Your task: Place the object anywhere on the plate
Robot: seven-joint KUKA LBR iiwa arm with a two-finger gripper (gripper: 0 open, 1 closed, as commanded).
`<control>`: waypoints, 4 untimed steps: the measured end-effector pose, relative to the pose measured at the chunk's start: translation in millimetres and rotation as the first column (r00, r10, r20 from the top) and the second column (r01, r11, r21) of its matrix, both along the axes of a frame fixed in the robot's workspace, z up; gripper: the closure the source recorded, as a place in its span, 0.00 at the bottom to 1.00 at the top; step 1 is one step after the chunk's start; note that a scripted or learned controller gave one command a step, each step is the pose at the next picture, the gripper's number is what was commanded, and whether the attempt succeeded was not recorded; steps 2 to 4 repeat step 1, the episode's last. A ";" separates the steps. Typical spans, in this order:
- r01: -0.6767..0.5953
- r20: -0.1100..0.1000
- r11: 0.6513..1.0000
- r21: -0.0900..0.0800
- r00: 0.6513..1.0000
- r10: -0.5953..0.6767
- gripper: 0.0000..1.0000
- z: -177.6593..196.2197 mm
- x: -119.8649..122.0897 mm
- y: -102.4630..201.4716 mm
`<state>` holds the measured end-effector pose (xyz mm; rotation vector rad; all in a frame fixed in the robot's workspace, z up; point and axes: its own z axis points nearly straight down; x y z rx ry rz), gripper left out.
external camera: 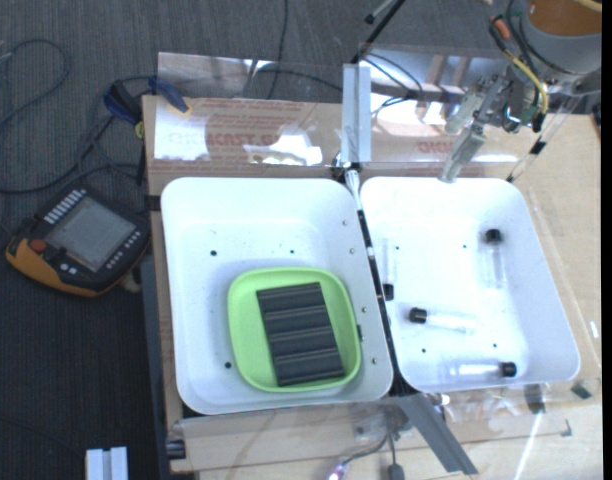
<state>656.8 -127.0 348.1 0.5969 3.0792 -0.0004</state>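
A light green square plate (244, 298) sits in the near half of the left bin (196, 228). On it lies a dark grey ribbed block (300, 332), flat and within the plate's rim. My gripper (464, 144) hangs above the far edge of the right bin (546, 298), near its back left corner, well away from the plate. Nothing shows in it.
Several clear tubes with black caps (441, 318) lie scattered in the right bin. An upright metal post (354, 118) rises behind the seam between the bins. Cardboard (236, 133) lines the back. A teach pendant (78, 244) and cables lie on the floor at left.
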 end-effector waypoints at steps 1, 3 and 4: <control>-0.080 -0.002 0.997 0.000 0.997 0.080 0.00 -65.2 2.2 28.0; -0.080 -0.002 0.997 0.000 0.997 0.080 0.00 -65.2 2.2 28.0; -0.080 -0.002 0.997 0.000 0.997 0.080 0.00 -65.2 2.2 28.0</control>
